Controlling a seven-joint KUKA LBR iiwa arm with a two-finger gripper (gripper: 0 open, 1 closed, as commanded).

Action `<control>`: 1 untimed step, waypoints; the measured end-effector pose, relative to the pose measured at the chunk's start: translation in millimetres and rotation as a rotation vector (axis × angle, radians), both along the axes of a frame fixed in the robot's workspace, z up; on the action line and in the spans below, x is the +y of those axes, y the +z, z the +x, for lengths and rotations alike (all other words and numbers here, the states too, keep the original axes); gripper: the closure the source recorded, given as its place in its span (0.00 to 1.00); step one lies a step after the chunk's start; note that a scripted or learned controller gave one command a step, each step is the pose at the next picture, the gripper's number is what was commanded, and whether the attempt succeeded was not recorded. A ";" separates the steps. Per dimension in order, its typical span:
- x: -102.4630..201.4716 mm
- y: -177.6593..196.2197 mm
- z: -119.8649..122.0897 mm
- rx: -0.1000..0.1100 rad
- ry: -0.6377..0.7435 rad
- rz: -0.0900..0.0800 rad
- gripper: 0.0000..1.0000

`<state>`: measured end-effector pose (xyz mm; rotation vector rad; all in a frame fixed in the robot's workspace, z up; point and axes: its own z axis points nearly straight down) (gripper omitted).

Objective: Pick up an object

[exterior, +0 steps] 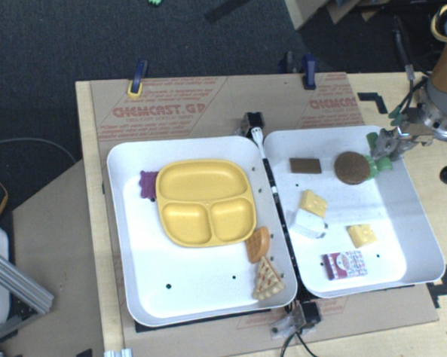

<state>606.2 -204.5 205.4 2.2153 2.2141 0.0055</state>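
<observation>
The right bin [414, 200] holds several small items: a round brown cookie [352, 167], a dark brown rectangle [305, 165], a yellow cheese wedge [313, 203], a white block [309, 223], a yellow cube [361, 235] and a red-and-white packet [344, 265]. My gripper [391, 147] hangs over the bin's far right side, just right of the cookie. A small green piece [381, 161] shows right at the gripper's tip, between it and the cookie. It is too small to tell whether it is held.
The left bin [139, 277] carries a yellow divided plate [206, 201], a purple piece [147, 184] behind its left edge, a bread roll [258, 244] and a waffle wedge [267, 278]. A raised divider [274, 201] runs between the bins.
</observation>
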 end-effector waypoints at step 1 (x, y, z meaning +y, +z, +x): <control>-0.6 21.5 1.1 0.003 0.001 0.001 1.00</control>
